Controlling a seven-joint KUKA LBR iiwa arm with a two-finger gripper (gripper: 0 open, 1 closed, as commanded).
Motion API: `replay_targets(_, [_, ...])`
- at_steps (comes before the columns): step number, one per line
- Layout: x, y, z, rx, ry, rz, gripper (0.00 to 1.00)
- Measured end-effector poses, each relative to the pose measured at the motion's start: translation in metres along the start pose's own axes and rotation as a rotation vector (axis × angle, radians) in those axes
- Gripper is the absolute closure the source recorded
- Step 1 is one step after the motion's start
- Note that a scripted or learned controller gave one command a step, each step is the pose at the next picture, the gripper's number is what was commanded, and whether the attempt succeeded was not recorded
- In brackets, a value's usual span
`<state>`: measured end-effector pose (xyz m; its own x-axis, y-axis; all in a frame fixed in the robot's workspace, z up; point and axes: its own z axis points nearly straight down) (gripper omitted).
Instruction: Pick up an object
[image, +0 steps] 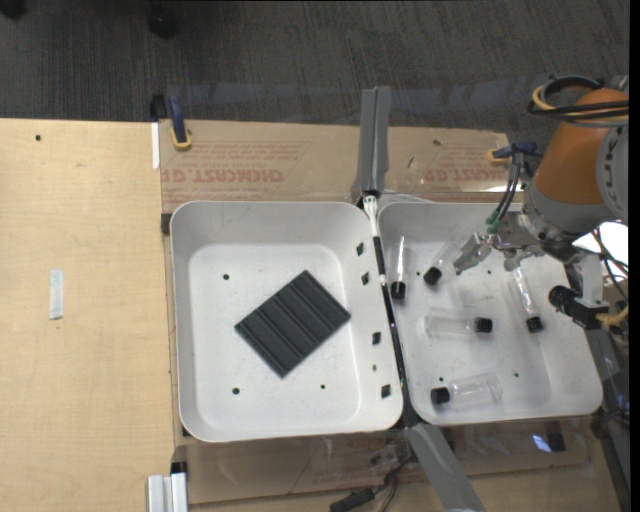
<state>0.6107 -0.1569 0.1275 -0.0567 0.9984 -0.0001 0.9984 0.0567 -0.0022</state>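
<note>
In the right bin (560, 400) lie several clear tubes with black caps: one by the left wall (398, 268), one in the middle (452, 325), one near the front (472, 389) and one on the right (523, 293). A loose-looking black cap (432, 275) lies near the back. My gripper (491, 257) hangs over the back of this bin, open, its fingers spread with nothing between them. It is above and between the black cap and the right-hand tube. In the left bin (200, 400) a dark ribbed rectangular pad (293, 322) lies flat and turned at an angle.
A grey divider post (374, 140) rises at the back between the bins. Cardboard (260, 165) lies behind the bins, with a clamp (178, 128) at its left corner. The wooden bench top (80, 300) stretches left. Cables (580, 300) hang off the arm on the right.
</note>
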Motion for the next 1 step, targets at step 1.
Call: replay_targets(1, [0.0573,0.0285,0.0331,-0.002,-0.001,0.003,0.0])
